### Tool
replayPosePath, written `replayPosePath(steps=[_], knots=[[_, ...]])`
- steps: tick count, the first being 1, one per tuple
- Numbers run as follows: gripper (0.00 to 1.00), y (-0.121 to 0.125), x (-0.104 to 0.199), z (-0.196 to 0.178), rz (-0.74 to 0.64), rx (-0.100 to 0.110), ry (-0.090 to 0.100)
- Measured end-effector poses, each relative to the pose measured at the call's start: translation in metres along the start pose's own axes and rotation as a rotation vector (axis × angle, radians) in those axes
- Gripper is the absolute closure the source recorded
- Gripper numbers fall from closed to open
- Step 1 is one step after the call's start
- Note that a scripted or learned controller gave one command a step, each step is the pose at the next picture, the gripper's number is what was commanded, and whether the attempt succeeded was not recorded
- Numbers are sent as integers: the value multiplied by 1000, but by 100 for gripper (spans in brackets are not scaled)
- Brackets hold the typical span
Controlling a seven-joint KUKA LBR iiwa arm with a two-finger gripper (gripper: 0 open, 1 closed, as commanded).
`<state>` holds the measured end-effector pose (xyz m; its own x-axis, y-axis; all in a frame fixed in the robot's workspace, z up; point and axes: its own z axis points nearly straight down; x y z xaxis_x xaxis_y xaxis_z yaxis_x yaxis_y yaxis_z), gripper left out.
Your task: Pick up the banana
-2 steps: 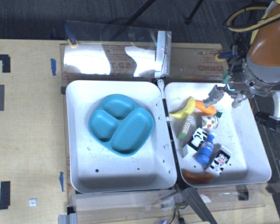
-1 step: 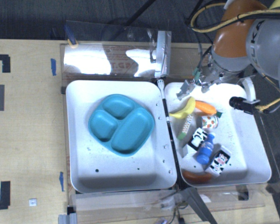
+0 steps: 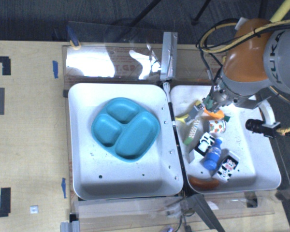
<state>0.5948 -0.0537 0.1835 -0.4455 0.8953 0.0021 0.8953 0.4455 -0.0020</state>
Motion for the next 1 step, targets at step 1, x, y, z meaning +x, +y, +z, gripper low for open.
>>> replayPosePath(steps=[1], knots=[[0, 24, -49, -96, -382, -6, -6]])
